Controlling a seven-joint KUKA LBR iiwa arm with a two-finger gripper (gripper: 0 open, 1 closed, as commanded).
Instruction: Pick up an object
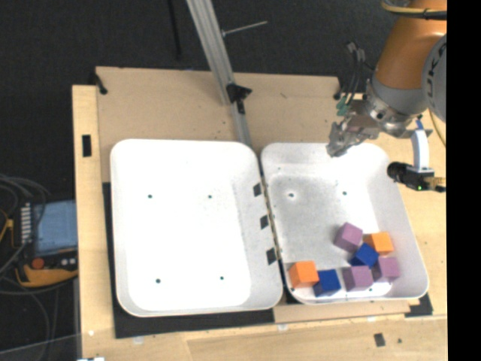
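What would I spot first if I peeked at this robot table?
Probably the little pile of coloured blocks, purple, orange and blue, bunched in the near corner of the right bin. Next comes the big arm with its orange band, reaching in from the right so its gripper sits over that bin's far edge, well away from the blocks. The left bin beside it looks bright white.

The grey arm point(409, 59), with its orange band, enters at the far right and slants down toward the left. Its tool point(338, 143) points down-left at the far right; its fingertips are too blurred to judge.
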